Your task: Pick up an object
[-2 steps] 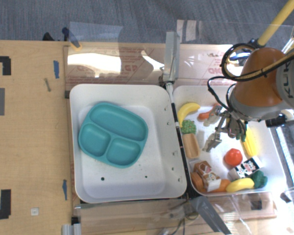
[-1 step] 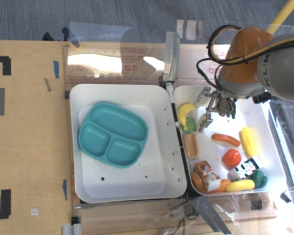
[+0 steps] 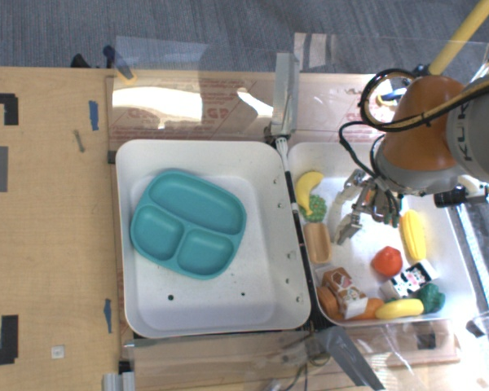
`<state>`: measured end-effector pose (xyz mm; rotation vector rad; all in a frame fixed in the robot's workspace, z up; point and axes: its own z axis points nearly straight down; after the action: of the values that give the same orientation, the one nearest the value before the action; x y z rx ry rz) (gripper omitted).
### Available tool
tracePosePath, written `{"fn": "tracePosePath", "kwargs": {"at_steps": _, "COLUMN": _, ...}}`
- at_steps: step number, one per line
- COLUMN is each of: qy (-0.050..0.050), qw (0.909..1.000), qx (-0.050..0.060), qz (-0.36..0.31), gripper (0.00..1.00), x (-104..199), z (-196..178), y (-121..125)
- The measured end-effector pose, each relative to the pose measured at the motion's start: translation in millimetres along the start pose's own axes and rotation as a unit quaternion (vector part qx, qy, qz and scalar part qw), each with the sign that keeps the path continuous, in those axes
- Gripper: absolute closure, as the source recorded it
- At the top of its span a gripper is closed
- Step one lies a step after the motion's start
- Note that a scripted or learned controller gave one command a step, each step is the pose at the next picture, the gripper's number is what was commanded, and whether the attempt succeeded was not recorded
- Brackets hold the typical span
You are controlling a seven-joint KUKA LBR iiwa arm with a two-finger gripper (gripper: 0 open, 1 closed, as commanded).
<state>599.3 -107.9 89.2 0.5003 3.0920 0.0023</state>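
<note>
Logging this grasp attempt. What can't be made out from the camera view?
- Gripper: finger state unclear, small and blurred above the right bin.
- Small black-and-white item: too small to identify.
- Brown item at the bin's near corner: shape unclear, crowded against its neighbours.
- Arm: cut off by the right edge.

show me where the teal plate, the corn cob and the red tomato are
teal plate (image 3: 187, 223), camera view, on the ridge between its compartments.
corn cob (image 3: 413, 235), camera view, middle of the cob.
red tomato (image 3: 386, 261), camera view, centre of its top.
</note>
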Motion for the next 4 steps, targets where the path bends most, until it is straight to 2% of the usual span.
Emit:
{"fn": "tracePosePath", "kwargs": {"at_steps": 1, "qy": 0.0, "qw": 1.0, "qx": 0.0, "qz": 0.009, "gripper": 0.0, "x": 70.1, "z": -1.4, "y": -35.3}}
{"fn": "tracePosePath", "kwargs": {"at_steps": 2, "qy": -0.01, "qw": 0.9998, "qx": -0.001, "qz": 0.02, "gripper": 0.0, "x": 94.2, "z": -3.7, "y": -67.8}}
{"fn": "tracePosePath", "kwargs": {"at_steps": 3, "qy": 0.0, "qw": 0.988, "qx": 0.001, "qz": 0.154, "gripper": 0.0, "x": -3.4, "z": 0.5, "y": -83.7}}
{"fn": "tracePosePath", "kwargs": {"at_steps": 4, "qy": -0.002, "qw": 0.9813, "qx": 0.001, "qz": 0.193, "gripper": 0.0, "x": -4.0, "z": 0.5, "y": -56.1}}
